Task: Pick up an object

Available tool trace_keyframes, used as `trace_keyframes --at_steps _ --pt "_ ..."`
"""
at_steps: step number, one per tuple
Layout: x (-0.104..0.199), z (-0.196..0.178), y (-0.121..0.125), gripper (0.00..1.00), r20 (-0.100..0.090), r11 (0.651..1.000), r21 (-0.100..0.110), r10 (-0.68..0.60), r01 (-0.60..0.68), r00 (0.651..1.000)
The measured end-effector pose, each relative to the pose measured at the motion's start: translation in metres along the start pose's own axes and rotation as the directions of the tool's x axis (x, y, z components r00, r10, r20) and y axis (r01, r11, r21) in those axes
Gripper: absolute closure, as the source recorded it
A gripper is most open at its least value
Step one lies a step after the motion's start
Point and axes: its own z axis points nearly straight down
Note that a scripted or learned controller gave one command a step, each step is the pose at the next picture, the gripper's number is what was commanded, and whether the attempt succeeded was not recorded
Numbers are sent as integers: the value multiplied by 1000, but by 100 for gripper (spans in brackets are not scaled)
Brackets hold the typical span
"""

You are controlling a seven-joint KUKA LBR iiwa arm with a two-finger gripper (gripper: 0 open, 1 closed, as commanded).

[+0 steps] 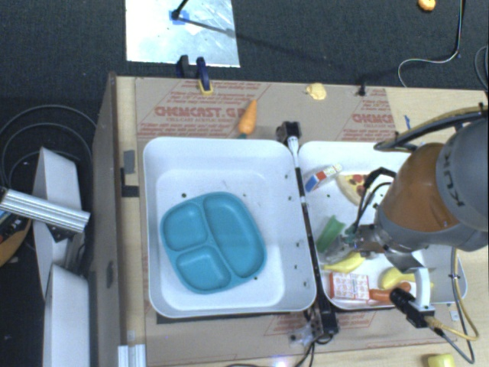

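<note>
My gripper [356,240] hangs low in the right bin [336,156], under the grey and orange wrist [416,201]. It sits just above a yellow banana-shaped toy [344,264] and beside a green object [329,232]. A red and white packet [350,287] lies at the bin's front. To the packet's right is a yellow lemon-like piece [393,277]. A white tube with red and blue ends [320,178] lies at the back left of this bin. The arm hides the bin's right half.
The left bin [176,155] holds a blue divided plate [212,240]. An orange carrot toy [247,118] and a small yellow piece [316,92] lie on the cardboard behind the bins. Cables run along the arm's lower right.
</note>
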Motion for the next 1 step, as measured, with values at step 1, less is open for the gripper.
trace_keyframes --at_steps 1 --pt "-60 0 -1 0 3 1000 -2 8 -8 1000"
